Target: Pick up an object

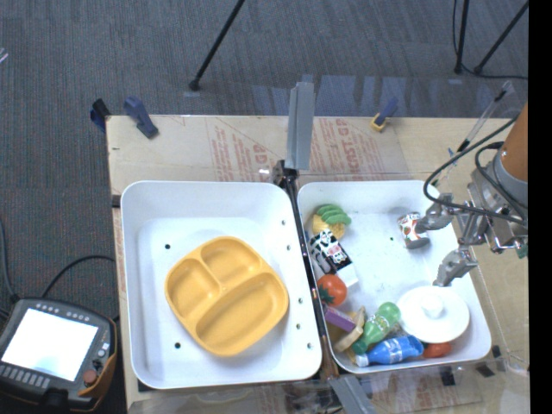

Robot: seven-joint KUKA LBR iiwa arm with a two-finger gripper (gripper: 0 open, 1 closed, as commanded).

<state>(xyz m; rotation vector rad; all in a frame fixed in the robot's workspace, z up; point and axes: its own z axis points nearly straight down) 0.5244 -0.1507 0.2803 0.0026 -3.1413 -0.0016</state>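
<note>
My gripper (442,243) hangs over the right side of the right bin (371,198) with its two fingers spread wide, so it is open with nothing between them. The upper fingertip (434,217) is right beside a small red and silver can (413,229); whether they touch is unclear. The lower fingertip (452,269) hovers just above a white round lid (434,312). Along the bin's left wall lie a yellow and green toy (329,219), a cow-patterned carton (329,252) and a red tomato (333,289).
A green bottle (379,322), a blue bottle (392,350) and a purple piece (342,319) crowd the right bin's front. A yellow divided plate (226,293) lies in the left bin (147,231). Cables loop above the wrist at the right.
</note>
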